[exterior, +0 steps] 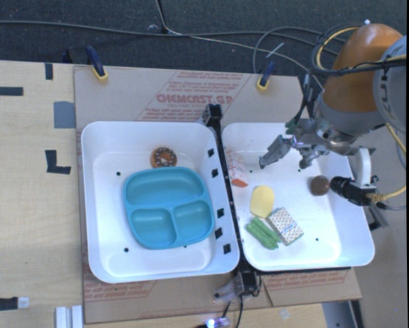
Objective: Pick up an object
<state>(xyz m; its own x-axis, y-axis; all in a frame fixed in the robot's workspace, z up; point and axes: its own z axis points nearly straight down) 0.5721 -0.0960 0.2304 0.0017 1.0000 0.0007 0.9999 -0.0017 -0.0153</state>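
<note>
From the overhead camera, my gripper [291, 154] hangs spread open and empty over the right bin [355, 251]. The yellow piece [262, 201], green beans [262, 234] and patterned box [285, 225] lie touching, so I might nudge neighbours.

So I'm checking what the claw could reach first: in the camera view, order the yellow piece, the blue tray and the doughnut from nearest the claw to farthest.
1. Yellow piece, right bin, just below and left of the claw.
2. Blue tray, left bin, across the divider.
3. Doughnut, left bin, above the tray; measured to the tray's near corner, clearly farther.
</note>
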